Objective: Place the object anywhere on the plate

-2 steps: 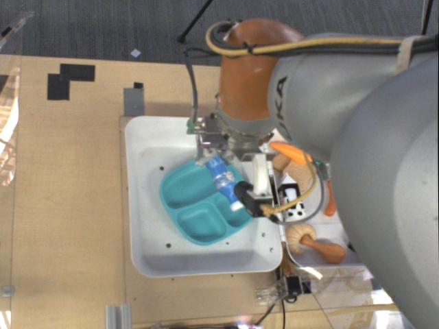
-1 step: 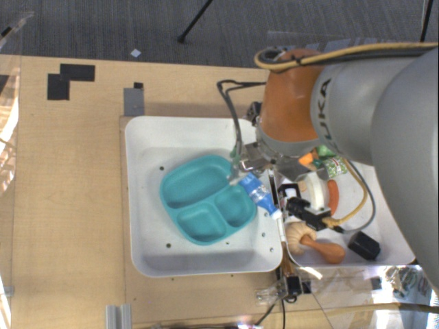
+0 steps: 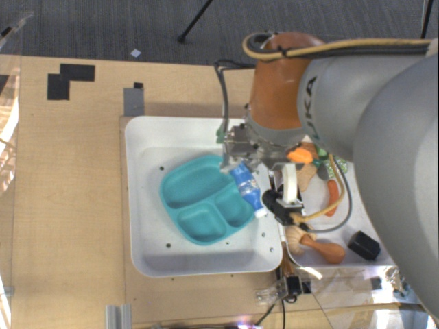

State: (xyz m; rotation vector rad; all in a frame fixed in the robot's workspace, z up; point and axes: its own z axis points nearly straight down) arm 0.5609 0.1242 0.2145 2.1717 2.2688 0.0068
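A teal plate with three compartments lies in the left bin. My gripper hangs over the plate's right rim, reaching down from the orange-banded wrist. A blue and white bottle sits between its fingers. The bottle slants down to the right, with its upper end in the fingers and its pale lower end over the plate's right edge. The arm hides the fingers' upper parts.
In the right bin, partly under the arm, lie an orange carrot-like piece, a red-orange strip, a brown wooden piece and a black block. The left bin's white floor surrounds the plate.
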